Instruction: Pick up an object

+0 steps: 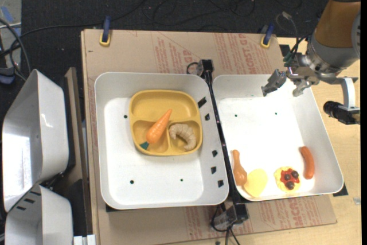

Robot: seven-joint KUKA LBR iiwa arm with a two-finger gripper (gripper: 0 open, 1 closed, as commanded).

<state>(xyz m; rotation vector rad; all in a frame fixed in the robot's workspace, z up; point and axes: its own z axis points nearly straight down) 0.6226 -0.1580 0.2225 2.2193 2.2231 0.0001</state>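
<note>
A brown board (172, 49) covers the tabletop, pinned at its far edge by two yellow clamps (105, 37), with dark floor and loose cables (160, 6) beyond it. On the board sit two white bins side by side. The left bin (114, 181) holds a yellow divided plate (146, 103); a carrot (159, 126) lies slantwise in it, and a pale shrimp (183, 135) is curled in the compartment just beside. The right bin (264, 140) keeps its things along the near edge: an orange drumstick-shaped piece (238, 168) at the left, a pale yellow disc (256, 181) touching it, a yellow round with dark red berries (287, 177) next along, and a sausage (308, 162) lying lengthwise near the right wall. The arm (338, 20) comes in from the right, orange band above the grey wrist, and its end effector (285, 84) hangs over the far right corner of the right bin, its two fingers spread apart with nothing between them, well apart from every piece below. Nothing stands between it and the food. More white bins (31, 123) are stacked off the board to the left.
</note>
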